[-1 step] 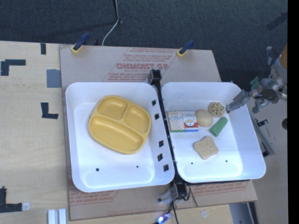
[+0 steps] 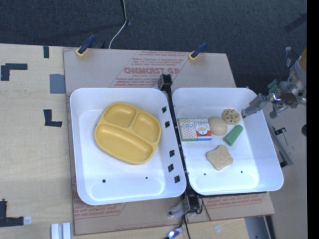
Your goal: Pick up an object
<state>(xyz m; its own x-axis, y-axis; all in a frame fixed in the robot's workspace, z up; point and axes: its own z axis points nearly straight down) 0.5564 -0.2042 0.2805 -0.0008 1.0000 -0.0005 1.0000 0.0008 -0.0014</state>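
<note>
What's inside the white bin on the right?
The right bin holds a small printed box, a pale round piece, a speckled cookie, a green block and a tan wavy-edged piece. Whatever lies beneath them is covered.

Red print on the cardboard sheet under the bins reads "CHEMCAST GP", near the worktop's far edge. The small box bears print too small to read.

Even bright light; soft shadows; right edge perhaps blurred.
</note>
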